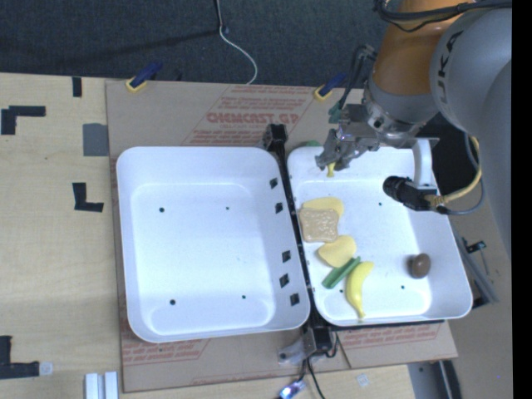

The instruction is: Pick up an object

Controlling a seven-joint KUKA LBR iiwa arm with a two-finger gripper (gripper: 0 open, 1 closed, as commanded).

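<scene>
The grey arm leans over the right bin, its pincer hanging near the far left corner; whether it's spread or pressed together, I can't tell. The bread slice lies just nearer the camera from it, with the banana beyond, long axis running roughly toward the near rim.

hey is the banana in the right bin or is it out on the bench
In the bin. The banana lies flat on the floor of the right bin, near its front edge, beside the green piece.
</scene>
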